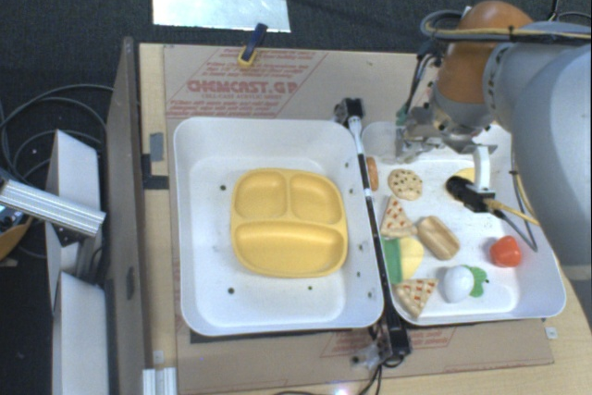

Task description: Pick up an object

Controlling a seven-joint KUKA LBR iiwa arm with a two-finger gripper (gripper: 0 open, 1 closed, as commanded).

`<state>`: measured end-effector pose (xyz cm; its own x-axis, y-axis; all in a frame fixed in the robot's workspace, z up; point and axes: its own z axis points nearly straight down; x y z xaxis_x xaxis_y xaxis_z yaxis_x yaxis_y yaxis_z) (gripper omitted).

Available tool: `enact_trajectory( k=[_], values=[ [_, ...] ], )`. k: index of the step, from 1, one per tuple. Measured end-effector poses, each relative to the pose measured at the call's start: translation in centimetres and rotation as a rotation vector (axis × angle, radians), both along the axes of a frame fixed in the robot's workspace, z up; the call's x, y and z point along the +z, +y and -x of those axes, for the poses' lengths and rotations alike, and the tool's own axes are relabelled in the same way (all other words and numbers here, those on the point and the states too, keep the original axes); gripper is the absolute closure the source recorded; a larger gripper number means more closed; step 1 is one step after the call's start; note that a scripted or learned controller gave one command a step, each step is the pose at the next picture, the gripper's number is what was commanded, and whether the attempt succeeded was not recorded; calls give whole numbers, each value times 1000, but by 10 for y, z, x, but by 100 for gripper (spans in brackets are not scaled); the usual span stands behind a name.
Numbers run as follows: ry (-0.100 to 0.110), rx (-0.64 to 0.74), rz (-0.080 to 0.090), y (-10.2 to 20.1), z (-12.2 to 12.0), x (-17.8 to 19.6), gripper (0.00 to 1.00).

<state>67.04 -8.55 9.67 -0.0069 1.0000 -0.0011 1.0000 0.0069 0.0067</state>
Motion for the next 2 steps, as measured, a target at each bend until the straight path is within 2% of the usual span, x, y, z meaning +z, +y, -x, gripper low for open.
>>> enact_trajectory(
  k=[1,2],
  values=[
    [1,0,0,0,0,0,0],
    [5,-5,0,1,9,-12,0]
  ],
)
